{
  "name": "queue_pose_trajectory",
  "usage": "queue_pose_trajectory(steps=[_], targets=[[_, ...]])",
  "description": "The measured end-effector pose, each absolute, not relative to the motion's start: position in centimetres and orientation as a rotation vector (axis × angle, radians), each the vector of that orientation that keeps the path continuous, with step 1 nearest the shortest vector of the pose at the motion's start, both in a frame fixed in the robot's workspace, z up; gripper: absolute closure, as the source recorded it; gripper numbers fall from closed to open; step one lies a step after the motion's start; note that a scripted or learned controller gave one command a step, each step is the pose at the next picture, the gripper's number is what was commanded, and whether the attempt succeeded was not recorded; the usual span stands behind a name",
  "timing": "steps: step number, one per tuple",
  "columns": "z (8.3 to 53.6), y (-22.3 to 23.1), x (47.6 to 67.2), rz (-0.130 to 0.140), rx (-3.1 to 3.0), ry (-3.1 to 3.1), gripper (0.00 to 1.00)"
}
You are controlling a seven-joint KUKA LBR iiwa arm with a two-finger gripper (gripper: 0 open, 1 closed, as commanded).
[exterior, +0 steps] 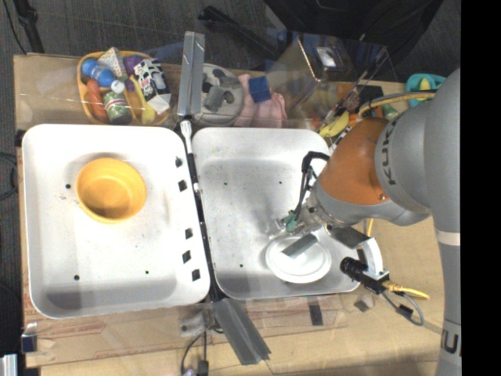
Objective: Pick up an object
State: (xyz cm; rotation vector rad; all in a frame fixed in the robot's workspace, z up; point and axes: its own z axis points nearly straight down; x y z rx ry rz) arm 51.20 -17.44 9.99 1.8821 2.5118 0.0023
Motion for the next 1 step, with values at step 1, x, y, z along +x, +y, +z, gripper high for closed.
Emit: queue_pose_trajectory(steps=[1], targets=[[9.99,-17.44,51.2,0.002,1.882,2.512,0.0]])
